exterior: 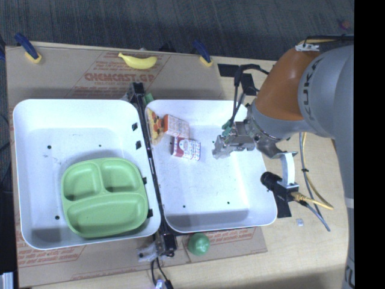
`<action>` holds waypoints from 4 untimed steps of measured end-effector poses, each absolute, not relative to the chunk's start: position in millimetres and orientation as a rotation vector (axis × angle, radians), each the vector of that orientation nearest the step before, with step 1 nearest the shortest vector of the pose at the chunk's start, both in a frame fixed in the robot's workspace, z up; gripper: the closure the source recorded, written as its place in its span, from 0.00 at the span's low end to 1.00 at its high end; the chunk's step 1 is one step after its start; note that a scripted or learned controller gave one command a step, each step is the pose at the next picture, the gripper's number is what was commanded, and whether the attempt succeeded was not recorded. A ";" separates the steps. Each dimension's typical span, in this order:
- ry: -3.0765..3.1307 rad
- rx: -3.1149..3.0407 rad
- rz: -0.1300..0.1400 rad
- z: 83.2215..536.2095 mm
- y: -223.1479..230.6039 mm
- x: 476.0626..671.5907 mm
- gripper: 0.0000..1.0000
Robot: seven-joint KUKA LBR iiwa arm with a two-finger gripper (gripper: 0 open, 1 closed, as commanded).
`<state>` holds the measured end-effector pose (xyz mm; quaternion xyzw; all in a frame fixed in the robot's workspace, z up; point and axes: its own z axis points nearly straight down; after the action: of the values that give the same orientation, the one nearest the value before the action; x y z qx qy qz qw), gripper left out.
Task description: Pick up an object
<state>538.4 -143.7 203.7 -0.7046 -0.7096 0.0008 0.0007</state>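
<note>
Left bin (24, 161): divided tray (105, 195) at front right corner.
Right bin (240, 209): cartons (175, 136) at back left corner.
Bench front edge: ball (198, 244).
Bench back edge: banana (138, 59).

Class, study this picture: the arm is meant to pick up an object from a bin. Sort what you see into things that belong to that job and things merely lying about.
Belongs to the job:
gripper, over the right bin
small cartons in that bin
snack packet beside them

Lying about:
green divided tray in the left bin
banana on the cardboard
green ball below the bins
</note>
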 end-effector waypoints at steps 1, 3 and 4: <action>-2.227 -2.214 0.003 213.7 -173.1 476.2 1.00; -2.226 -2.210 0.004 171.7 -172.8 476.0 1.00; -2.225 -2.210 0.004 155.1 -195.3 475.9 1.00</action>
<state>475.9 -195.3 155.1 -0.7047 -0.7095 0.0014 0.0025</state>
